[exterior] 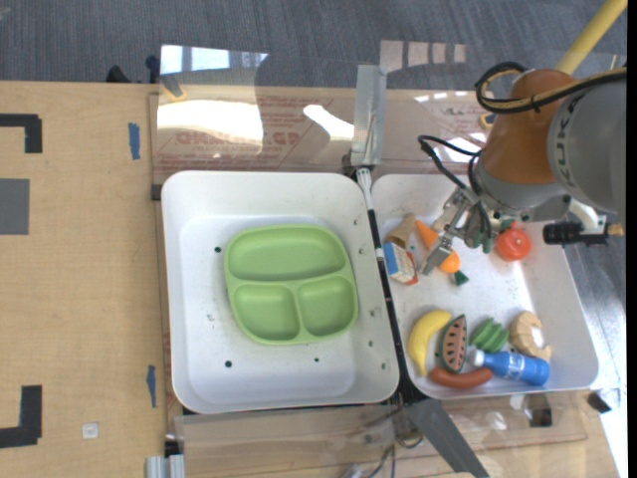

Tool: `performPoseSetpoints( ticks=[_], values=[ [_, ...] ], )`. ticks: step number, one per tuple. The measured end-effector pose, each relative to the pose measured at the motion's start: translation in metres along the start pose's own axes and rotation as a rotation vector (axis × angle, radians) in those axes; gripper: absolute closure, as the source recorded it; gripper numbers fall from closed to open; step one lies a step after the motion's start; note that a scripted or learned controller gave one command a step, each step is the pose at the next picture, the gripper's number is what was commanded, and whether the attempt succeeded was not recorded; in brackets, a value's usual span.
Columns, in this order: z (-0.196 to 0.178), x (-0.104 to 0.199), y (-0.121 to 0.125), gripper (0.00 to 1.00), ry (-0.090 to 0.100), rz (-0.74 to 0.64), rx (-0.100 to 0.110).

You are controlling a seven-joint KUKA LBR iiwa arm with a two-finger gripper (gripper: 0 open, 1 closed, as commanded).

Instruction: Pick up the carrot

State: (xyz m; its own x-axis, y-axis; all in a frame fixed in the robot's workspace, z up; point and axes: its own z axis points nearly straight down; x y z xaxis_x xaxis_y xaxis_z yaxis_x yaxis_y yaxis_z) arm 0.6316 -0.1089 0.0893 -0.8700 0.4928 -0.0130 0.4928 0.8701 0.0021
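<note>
Nearest to the camera, along the near wall of the right bin [582, 352], a small heap of toy food lies together: a banana [425, 335], a watermelon slice [454, 342], a red sausage [460, 377], a blue bottle [518, 368] and a piece of bread [528, 333]. They seem simply tipped in there, not arranged, so they press against each other. The carrot [438, 248], the thing to pick up, lies further back in the same bin, close to the wall between the two bins; its orange body shows in two parts, one near a small carton [401, 259] and one lower, with the gripper [443, 247] crossing over it. The gripper comes down at a slant from the right, and its metal fingers [435, 257] stand right at the carrot, probably on both sides of it, but I cannot tell how far they are parted or whether they really clamp it. A tomato [513, 244] lies just beside the wrist. I judge this is the grasping step, and the near carton could disturb it. The left bin [189, 267] carries a green divided plate [291, 284], well apart from the carrot.
</note>
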Motion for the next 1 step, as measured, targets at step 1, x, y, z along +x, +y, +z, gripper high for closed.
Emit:
performPoseSetpoints(
  ticks=[1],
  values=[
    [-0.0143,-0.0025,0.0031,1.0,-0.012,-0.003,-0.004]
  ],
)
